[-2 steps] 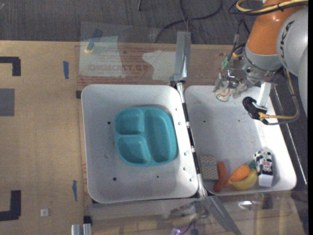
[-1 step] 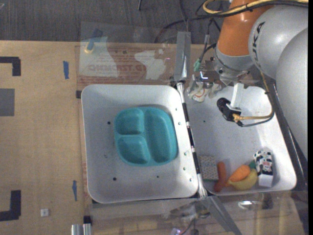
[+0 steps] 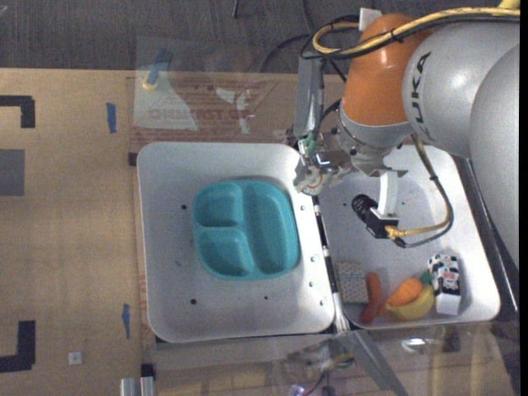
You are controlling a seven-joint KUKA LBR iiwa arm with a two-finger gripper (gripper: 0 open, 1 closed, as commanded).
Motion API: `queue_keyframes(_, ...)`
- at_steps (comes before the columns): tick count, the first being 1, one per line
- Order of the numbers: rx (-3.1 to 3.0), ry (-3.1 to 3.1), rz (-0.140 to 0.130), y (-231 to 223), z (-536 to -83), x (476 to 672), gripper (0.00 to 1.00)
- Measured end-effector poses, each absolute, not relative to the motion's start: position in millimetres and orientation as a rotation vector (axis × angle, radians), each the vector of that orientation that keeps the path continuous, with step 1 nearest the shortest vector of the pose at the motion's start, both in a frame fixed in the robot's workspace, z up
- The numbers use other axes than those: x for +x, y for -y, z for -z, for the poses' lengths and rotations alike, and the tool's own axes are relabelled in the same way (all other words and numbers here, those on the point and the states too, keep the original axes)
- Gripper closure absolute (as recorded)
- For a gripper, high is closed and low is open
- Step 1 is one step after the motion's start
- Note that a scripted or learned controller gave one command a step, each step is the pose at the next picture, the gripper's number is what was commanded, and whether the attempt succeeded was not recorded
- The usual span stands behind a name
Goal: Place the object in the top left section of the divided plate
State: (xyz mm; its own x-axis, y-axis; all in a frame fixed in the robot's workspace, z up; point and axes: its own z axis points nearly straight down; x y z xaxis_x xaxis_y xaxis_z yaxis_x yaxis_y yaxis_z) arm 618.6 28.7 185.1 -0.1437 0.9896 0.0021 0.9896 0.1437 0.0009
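Hovering over the seam between the two bins, the claw [image 3: 310, 174] sits near the upper right corner of the left bin [image 3: 165, 221], just off the plate's [image 3: 246, 228] right edge. Something small and pale seems to sit at its tip, but the view is too blurred to say whether that is an object or part of the tool, so I cannot tell how it is set or whether it holds anything. The likely candidates lie in the right bin [image 3: 470, 221], clustered at its lower edge: a sausage [image 3: 373, 295], a carrot [image 3: 406, 290] on a yellow fruit [image 3: 419, 304], a cow-print carton [image 3: 445, 277] and a speckled sponge [image 3: 353, 282]. The main risk, as I judge it, is an empty carry to the plate. The plate's top left section [image 3: 216, 206] lies beyond the long right section, so a short reach or early drop would land the object there, or on a ridge where it could roll.
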Motion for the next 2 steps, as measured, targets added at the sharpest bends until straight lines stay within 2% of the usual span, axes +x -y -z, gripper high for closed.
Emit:
queue_keyframes(1, -1.893, 2.504, -0.002, -114.0, -191.0, 594.8, 1.00)
queue_keyframes(2, -1.743, 2.613, 0.000, -192.2, -175.5, 589.6, 1.00)
